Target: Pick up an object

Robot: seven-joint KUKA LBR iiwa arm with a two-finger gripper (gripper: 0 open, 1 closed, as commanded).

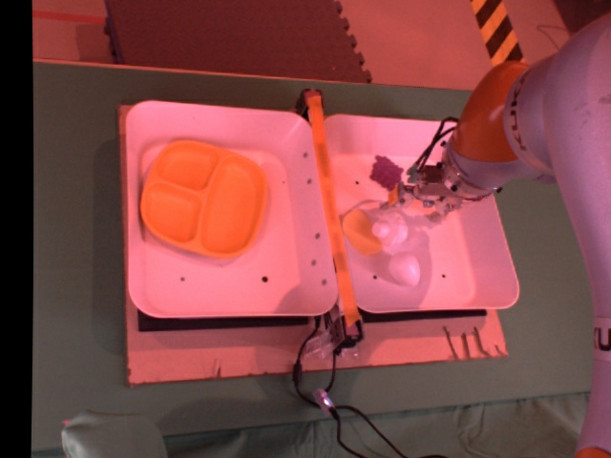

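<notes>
Camera view: your gripper [406,206] hangs low in the right bin [477,275], over a white lump [389,229].
Fingers: you cannot tell, blurred.
Targets: yellow cup [360,231] at nine o'clock, purple piece [386,170] at eleven, white egg [405,270] at six.
Risk: crowding probably lets the fingers nudge the cup and miss.

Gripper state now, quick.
Gripper: cannot be told; it is low in the right bin, over the small white pieces, with no grasp visible.

In the right bin a purple grape cluster [385,170], yellow bowl [357,232] and 2 white pieces [405,269] lie close together.
</notes>
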